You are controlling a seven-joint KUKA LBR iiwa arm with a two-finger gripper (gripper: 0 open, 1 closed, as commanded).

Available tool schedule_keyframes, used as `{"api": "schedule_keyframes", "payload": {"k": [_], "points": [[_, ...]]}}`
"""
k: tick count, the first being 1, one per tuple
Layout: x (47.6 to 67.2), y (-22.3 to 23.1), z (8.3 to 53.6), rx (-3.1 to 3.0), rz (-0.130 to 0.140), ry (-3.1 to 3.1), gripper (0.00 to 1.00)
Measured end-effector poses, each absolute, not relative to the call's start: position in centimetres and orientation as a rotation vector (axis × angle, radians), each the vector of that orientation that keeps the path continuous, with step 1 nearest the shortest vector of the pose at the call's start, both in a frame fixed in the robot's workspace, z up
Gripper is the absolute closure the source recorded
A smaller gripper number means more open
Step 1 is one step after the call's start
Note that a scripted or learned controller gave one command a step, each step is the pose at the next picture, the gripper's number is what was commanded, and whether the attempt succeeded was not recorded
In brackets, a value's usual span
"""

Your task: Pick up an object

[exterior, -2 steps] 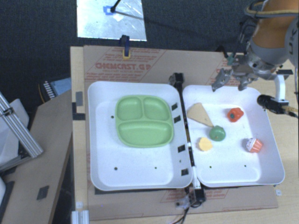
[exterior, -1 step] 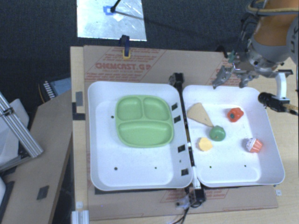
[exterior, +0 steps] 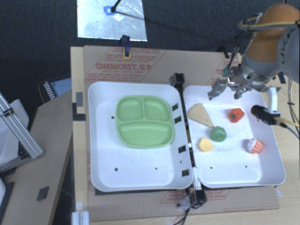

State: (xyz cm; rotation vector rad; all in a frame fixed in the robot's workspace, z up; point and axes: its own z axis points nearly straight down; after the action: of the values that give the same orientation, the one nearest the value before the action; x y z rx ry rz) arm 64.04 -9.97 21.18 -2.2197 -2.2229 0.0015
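My gripper (exterior: pixel 227 92) hangs above the far edge of the right bin (exterior: pixel 243 175), its two fingers spread open with nothing between them. Below it in that bin lie a tan wedge (exterior: pixel 200 115), a red-orange pepper (exterior: pixel 236 115), a green round piece (exterior: pixel 218 134), a small yellow piece (exterior: pixel 206 145) and a pink-and-white cupcake-like toy (exterior: pixel 254 146). The wedge is the nearest to the fingers, a little to their lower left.
The left bin (exterior: pixel 101 172) holds a green divided plate (exterior: pixel 144 121). A black divider strip (exterior: pixel 183 125) runs between the bins. A black cable end (exterior: pixel 263 114) juts over the right bin's right side. The grey arm with its orange band (exterior: pixel 274 27) comes in from the upper right.
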Motion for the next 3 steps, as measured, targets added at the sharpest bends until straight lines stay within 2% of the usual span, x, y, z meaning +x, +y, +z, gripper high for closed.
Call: {"api": "schedule_keyframes", "payload": {"k": [2,3], "points": [[63.2,-8.3,10.0,-2.217,0.003,-2.223,0.00],[63.4,-8.4,11.5,-2.223,-0.004,-2.226,1.00]]}}
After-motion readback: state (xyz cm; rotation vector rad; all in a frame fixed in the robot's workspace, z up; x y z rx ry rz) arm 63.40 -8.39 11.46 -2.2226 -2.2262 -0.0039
